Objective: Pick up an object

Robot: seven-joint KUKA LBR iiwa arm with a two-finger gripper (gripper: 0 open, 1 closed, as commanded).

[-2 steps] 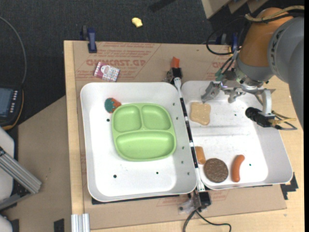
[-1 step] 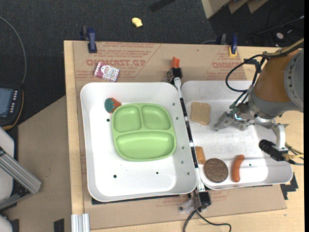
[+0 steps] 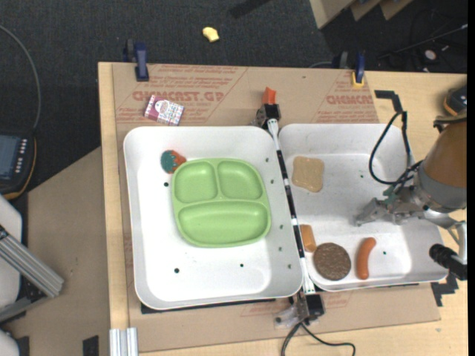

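Your claw (image 3: 369, 213) is blurred, grip unreadable | right bin (image 3: 338, 141): toast (image 3: 308, 174) 10 o'clock, patty (image 3: 331, 261), sausage (image 3: 364, 258) 6 | left bin (image 3: 148, 221): tray (image 3: 220, 202)

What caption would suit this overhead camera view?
Robot tool hovers in right bin by toast, sausage, patty; green tray at left.

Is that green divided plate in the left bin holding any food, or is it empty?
Empty. All three compartments of the green plate show bare green. The nearest item, a small round red-and-teal thing, lies on the bin floor at its upper-left corner.
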